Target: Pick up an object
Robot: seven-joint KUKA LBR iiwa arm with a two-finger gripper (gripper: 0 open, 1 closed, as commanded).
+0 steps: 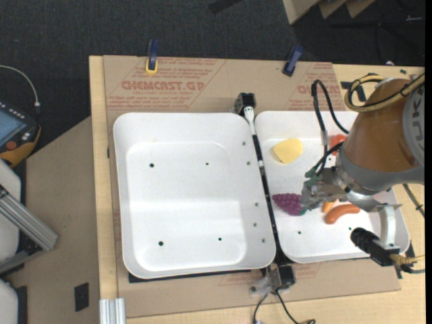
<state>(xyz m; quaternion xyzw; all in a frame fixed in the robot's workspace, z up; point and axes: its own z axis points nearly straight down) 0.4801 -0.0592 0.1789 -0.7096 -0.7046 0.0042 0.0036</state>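
The right bin (pixel 317 245) holds a yellow wedge-shaped piece (pixel 287 150) near its back, a purple bunch of grapes (pixel 287 203) by its left wall, and an orange carrot-like piece (pixel 341 211) further right. Another small orange piece (pixel 335 142) peeks out beside the arm at the back. My gripper (pixel 312 196) hangs low over the right bin, just right of the purple grapes and left of the orange piece. The wrist covers the fingertips from above.
The left bin (pixel 185 194) lies beside the right one, their walls meeting along a dark strip (pixel 263 181). The grey and orange arm (pixel 381 140) covers the right bin's far right side. Cardboard (pixel 169 79) borders the bins, with clamps at the back edge.
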